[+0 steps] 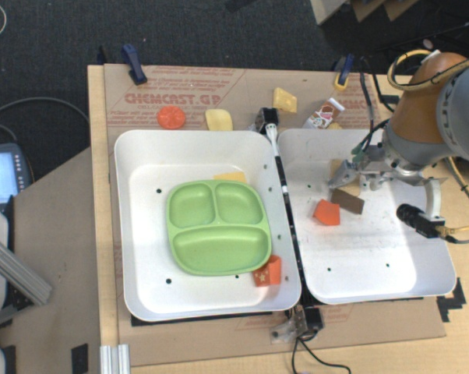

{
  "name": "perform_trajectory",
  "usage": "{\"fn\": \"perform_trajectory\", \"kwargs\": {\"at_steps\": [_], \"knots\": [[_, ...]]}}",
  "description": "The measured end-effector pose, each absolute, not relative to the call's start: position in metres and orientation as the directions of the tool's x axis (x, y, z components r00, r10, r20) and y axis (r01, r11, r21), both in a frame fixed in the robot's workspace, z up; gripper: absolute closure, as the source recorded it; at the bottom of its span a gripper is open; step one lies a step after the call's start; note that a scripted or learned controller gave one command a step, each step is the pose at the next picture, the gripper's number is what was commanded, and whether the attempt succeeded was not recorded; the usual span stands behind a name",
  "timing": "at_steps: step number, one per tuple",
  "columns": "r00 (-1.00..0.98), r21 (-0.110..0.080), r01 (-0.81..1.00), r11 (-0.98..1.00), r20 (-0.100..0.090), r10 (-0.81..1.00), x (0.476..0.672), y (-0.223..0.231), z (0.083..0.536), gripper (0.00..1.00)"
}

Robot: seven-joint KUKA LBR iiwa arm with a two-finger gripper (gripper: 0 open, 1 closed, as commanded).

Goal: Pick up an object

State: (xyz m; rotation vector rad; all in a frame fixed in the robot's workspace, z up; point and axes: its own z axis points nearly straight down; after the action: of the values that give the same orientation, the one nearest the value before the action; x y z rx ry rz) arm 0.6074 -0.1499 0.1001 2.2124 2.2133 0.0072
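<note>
You find the end effector (350, 176) low over the far part of the right bin (421, 275), and you cannot tell its state from this view. Just beside it lies a brown block (348, 202), with an orange block (326, 213) touching or nearly touching that block on its left. In the left bin (137, 209) you see a green divided plate (217, 228), an orange piece (269, 272) at its near right corner and a yellow piece (230, 177) at its far edge.
</note>
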Motion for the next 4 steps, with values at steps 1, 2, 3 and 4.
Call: {"fn": "perform_trajectory", "kwargs": {"at_steps": [1,2,3,4], "knots": [[-0.004,0.006,1.000,0.004,-0.004,1.000,0.661,-0.128,0.087,0.00],[0.000,0.007,1.000,0.000,-0.002,1.000,0.602,-0.135,0.089,0.00],[0.003,0.009,1.000,-0.003,-0.003,1.000,0.559,-0.175,0.089,0.00],[0.002,0.015,1.000,-0.002,-0.008,1.000,0.561,-0.175,0.100,1.00]]}}
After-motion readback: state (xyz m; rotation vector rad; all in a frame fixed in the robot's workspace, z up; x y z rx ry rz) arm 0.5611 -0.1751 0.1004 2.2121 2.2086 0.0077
